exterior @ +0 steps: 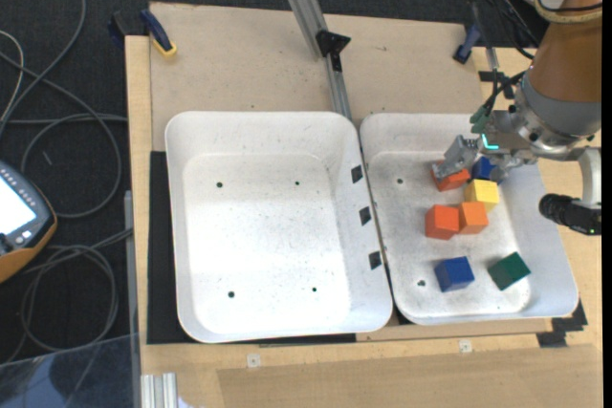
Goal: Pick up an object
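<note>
My gripper [459,155] hangs low over the upper part of the right bin [402,205], reaching in from the right. Directly under its tip lies a small red block [451,175]; whether the gripper touches it is hard to tell. Just right of that are a dark blue block [484,169] and a yellow block [483,192]. Below them sit an orange cube [442,222] and a lighter orange block [473,218] side by side. Nearer the front edge rest a blue cube [454,273] and a green block [509,269].
The left bin [191,205] adjoins the right one along a shared rim with black clips [363,215]. A slanted metal pole [306,5] rises behind the bins. Blue clamps [158,32] hold the board corners. Cables lie on the floor at the left.
</note>
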Tool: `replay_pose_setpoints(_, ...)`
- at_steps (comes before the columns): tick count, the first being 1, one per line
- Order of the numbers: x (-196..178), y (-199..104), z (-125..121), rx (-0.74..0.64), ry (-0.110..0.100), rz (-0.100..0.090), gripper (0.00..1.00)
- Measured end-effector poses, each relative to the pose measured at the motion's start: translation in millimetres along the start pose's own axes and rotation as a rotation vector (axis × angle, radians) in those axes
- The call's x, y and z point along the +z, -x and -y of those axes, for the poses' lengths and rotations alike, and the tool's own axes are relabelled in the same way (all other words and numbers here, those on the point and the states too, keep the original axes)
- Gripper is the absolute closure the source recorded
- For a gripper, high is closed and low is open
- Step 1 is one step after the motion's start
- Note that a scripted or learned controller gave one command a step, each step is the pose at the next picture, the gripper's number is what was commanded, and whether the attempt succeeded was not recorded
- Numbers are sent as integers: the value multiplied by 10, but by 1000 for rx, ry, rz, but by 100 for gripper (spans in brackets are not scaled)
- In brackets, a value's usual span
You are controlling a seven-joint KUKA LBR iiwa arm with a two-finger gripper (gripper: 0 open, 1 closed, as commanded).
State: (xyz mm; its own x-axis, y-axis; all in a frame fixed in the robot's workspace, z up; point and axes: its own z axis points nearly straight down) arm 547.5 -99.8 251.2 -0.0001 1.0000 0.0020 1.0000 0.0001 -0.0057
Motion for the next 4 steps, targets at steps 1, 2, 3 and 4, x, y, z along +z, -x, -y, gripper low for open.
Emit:
replay_pose_setpoints(1,-20,2,-9,0,5,1,0)
replay_pose_setpoints(2,606,11,36,1,-3,0,0)
replay_pose_setpoints(3,1065,-47,98,0,-2,-1,0)
replay_pose_setpoints(4,1347,-29,48,1,20,6,0)
